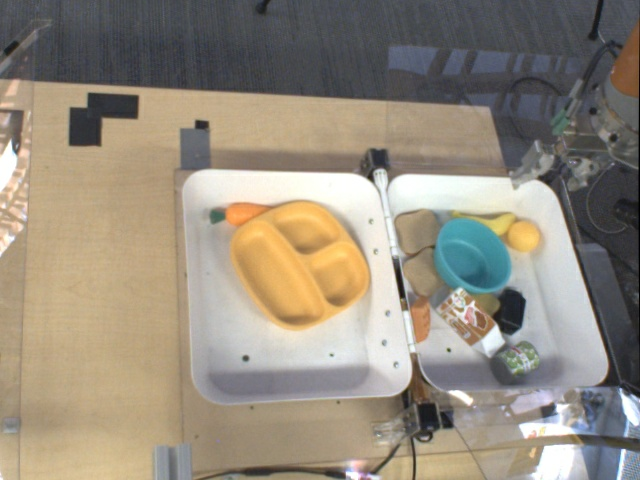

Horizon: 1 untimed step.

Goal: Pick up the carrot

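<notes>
1. Orange with a green top, the carrot (240,213) lies in the left bin (290,378), far from the gripper (560,150) toward the view's left and a little lower in the frame.
2. The carrot rests flat on the bin floor, its green end pointing away from the gripper and its other end touching the rim of a yellow plate (262,286).
3. The gripper sits at the view's upper right, over the far corner of the right bin (585,313), well apart from the carrot.
4. Cables and grey hardware crowd that corner, so I cannot tell whether the gripper is apart or together; nothing shows clamped in it.
5. Nearest the gripper, just below it in the view, lie a lemon (522,235) and a banana (487,220), with a teal bowl (472,256) beside them.
6. Lower still in the right bin are a black block (511,310), a printed bottle (470,320) lying tilted, and a grey-green ball (515,361).
7. Tan pieces (417,230) lie between the bowl and the wall shared by the two bins.
8. The plate, split into three compartments, fills the middle of the left bin, between the gripper's bin and the carrot.
9. Both bins sit side by side on the wooden worktop (100,298).
</notes>
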Motion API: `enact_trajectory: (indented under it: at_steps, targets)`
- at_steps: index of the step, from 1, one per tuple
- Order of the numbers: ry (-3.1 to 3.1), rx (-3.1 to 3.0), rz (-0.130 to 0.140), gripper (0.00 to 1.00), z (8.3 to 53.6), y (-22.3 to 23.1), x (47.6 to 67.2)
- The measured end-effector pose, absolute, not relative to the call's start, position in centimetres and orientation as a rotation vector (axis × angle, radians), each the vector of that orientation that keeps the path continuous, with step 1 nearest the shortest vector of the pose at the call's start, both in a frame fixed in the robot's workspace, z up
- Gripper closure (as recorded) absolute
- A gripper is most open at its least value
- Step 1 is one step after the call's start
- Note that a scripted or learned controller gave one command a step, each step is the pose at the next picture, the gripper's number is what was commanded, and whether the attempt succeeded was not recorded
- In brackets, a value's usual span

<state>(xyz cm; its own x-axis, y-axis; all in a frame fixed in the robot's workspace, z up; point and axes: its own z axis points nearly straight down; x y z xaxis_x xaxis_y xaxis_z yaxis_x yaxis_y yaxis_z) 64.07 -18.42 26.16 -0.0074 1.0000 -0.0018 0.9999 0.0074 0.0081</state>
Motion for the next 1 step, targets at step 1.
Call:
enact_trajectory:
  at_steps: [1]
  targets:
    - [2.376,2.046,0.003,0.00,20.86,-20.56,62.09]
